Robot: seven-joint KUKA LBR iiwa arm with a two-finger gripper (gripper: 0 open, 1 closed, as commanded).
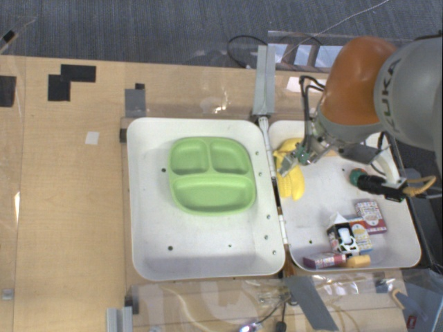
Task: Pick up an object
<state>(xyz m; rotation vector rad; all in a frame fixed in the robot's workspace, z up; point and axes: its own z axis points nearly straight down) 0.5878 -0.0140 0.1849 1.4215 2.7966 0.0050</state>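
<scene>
The gripper [303, 155] is down low in the right bin [318, 206], near the bin's left wall. I cannot tell if it is open or closed. It sits right at the top end of a yellow thing [293, 182] that looks like a banana and lies along that wall. I cannot tell if the two touch. Above the gripper is the big grey and orange arm [360, 81]. Near the front right corner of the same bin are a small red and white box [369, 216], a little black and white carton [342, 236], a purple tube [324, 261] and an orange piece [359, 259], all close together. The left bin [152, 241] has a green plate [211, 175] with three parts in it. Both bins sit on the pale wood bench [62, 206].
</scene>
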